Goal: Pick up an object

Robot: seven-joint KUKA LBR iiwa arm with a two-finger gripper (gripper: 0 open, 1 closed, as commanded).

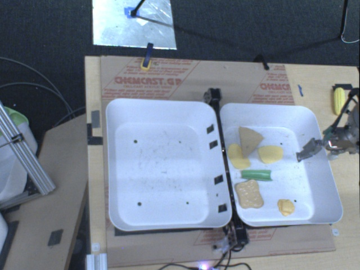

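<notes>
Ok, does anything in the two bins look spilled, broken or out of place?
Nothing stands out. The tan wedge, two yellow pieces, green piece, cracker-like piece and small yellow lump lie loose but apart in the right bin.

a robotics lab: white bins [163, 108] on a cardboard-covered bench [185, 75], cables, aluminium framing [25, 156].

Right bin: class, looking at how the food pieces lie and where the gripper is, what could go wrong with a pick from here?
1. The tan wedge, two yellow pieces and green piece lie bunched, so a grab could catch or push a neighbour.
2. The gripper sits by the right bin wall and might clip it.
3. The small yellow lump near the front rim may slide away.
</notes>
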